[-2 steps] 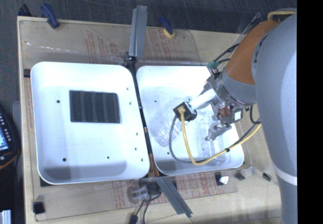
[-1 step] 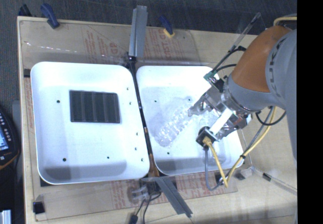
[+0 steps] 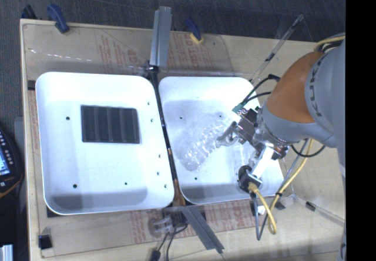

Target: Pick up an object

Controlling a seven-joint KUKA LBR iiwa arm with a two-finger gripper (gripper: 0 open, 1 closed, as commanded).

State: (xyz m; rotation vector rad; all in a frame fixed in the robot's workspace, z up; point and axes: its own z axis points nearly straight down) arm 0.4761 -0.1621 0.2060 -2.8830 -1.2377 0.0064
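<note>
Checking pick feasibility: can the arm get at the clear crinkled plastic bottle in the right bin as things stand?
Probably yes. The clear crinkled plastic bottle lies alone in the right white bin, nothing over it, and the pincer is already down beside its right end.

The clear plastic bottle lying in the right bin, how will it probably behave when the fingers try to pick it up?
The clear plastic bottle looks thin-walled and ribbed, so it is probably light and may dent under squeezing. It lies on its side on the smooth floor of the right bin, so a push could make it roll or slide.
</note>
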